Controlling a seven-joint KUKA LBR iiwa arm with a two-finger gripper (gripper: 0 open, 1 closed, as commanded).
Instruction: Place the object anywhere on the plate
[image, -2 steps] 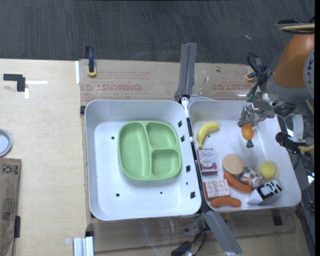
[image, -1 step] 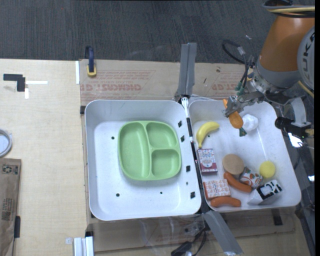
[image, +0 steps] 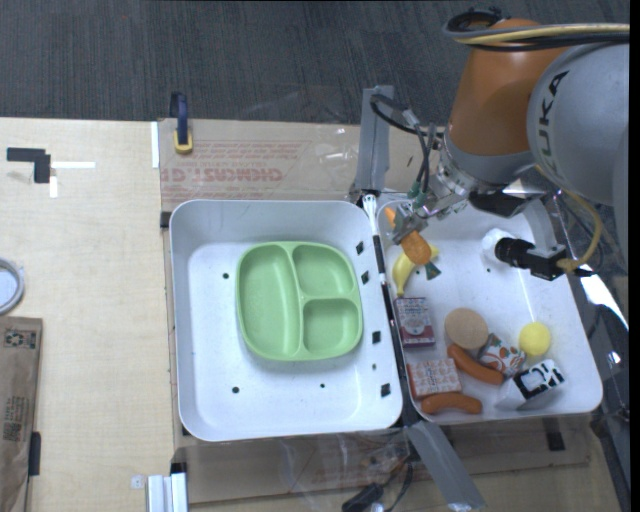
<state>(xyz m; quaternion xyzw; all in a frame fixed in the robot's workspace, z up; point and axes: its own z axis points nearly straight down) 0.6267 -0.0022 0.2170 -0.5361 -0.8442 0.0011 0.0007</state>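
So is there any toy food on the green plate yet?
No. The green plate in the left bin has nothing on it; the toy food, like the yellow ball, lies in the right bin.

Matt green plastic plate (image: 298, 300); smooth white bins (image: 190, 330); wood bench (image: 80, 300).

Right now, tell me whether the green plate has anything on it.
Empty: the green plate shows three bare compartments; the food items lie in the right bin.
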